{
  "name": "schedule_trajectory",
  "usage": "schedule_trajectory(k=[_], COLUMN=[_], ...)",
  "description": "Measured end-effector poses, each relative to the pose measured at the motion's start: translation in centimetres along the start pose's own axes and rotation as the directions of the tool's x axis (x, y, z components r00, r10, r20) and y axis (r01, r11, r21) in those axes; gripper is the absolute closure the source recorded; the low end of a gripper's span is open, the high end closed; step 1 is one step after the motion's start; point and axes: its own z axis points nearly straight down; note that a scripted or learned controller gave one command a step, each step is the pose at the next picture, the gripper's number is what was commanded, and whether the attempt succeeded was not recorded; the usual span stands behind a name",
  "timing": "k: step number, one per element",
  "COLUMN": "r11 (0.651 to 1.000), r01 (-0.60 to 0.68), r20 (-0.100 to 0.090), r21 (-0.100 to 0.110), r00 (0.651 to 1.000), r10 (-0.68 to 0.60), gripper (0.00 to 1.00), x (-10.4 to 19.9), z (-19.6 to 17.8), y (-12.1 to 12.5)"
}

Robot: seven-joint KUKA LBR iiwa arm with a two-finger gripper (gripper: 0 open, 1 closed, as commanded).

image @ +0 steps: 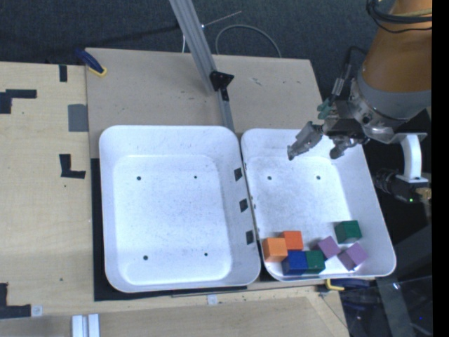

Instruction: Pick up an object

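My gripper [317, 147] hangs over the far part of the right bin [365, 188], its two fingers spread apart with nothing between them. Several small blocks lie clustered at the bin's near edge: an orange block [275, 248], a darker orange one [292, 240], a blue block [297, 260], a green block [315, 260], two purple blocks [328, 246] [352, 255] and a dark green block [347, 230]. The gripper is well away from the cluster, toward the bin's far side.
The left bin [112, 188] lies beside the right one, with black clips along the shared edge. A slanted metal pole [198, 41] rises behind the bins. The arm's grey and orange body [400, 55] fills the upper right.
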Motion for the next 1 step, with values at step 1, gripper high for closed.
schedule_trajectory(k=[1], r11=[1.0], r01=[-0.009], r20=[0.004], r21=[-0.013], r00=[1.0], r10=[0.009], gripper=[0.0], x=[-6.39], z=[-11.0], y=[-3.97])
